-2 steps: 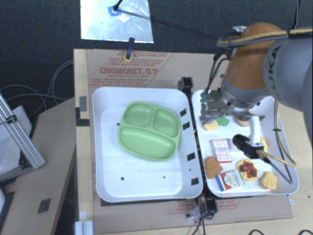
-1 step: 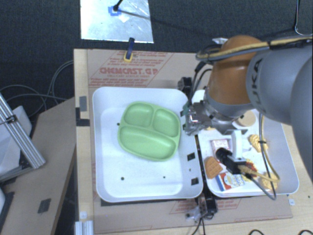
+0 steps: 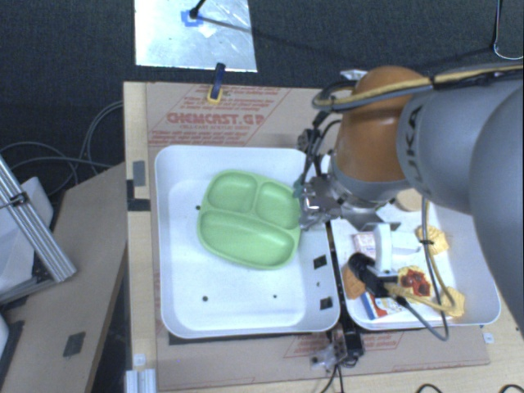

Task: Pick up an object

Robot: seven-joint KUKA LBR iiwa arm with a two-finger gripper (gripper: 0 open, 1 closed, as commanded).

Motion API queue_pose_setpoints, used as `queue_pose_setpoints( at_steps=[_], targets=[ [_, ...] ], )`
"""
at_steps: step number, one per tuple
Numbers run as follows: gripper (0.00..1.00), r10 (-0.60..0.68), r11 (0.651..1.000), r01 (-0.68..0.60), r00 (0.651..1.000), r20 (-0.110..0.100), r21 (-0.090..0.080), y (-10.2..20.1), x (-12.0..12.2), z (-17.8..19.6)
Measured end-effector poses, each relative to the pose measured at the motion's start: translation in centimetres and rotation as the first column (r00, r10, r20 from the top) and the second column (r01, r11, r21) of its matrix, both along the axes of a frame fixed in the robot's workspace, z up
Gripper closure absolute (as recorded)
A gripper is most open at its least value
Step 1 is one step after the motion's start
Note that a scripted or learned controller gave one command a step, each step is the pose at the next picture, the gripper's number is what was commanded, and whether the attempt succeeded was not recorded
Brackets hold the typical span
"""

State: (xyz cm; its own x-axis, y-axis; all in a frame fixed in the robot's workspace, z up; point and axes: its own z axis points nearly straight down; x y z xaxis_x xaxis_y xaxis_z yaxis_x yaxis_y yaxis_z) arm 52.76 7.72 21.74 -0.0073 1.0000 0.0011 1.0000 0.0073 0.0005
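The gripper [image 3: 309, 201] is seen low at the wall between the two bins, right at the near edge of the green divided plate [image 3: 246, 219]. Whether it is wide or narrow cannot be told from here, and no hold is shown. The plate is laid flat in the bin on the view's left [image 3: 246, 305], stretching away from the gripper, long axis roughly across the view. The other bin [image 3: 490, 308] is cluttered with small red, yellow and white things [image 3: 416, 282], partly hidden by the arm.
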Motion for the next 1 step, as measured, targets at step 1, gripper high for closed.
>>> queue_pose_setpoints(
  at_steps=[1],
  targets=[
    [1.00, -0.001, 1.000, 0.001, 1.000, 0.001, -0.001, 0.07, 0.51, -0.22]
  ],
)
